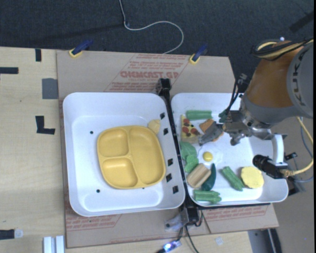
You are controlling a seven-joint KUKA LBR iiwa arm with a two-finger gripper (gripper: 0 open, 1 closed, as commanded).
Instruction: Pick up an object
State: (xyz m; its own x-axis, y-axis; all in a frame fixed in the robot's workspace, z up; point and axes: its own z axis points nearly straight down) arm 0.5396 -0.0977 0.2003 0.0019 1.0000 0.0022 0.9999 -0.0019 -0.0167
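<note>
My gripper (pixel 213 134) hangs low over the upper middle of the right bin (pixel 271 194), at the end of the grey arm that comes in from the right. It is just beside a small brown toy piece (pixel 206 125) and right of a pizza slice (pixel 188 129). A fried egg (pixel 208 156) lies just below it. I cannot make out anything held in it. Around it lie a green bean pod (pixel 199 114), a leafy green piece (pixel 188 154), a bread roll (pixel 198 175), a dark cucumber (pixel 211 177), a green pepper (pixel 232 177) and a yellow lemon (pixel 252 177).
The left bin (pixel 76 141) holds a yellow divided plate (pixel 130 156) and a small pale yellow item (pixel 155 125) by the divider. Another green pod (pixel 207 196) lies at the right bin's front edge. A black clip (pixel 163 85) sits where the bins meet at the back.
</note>
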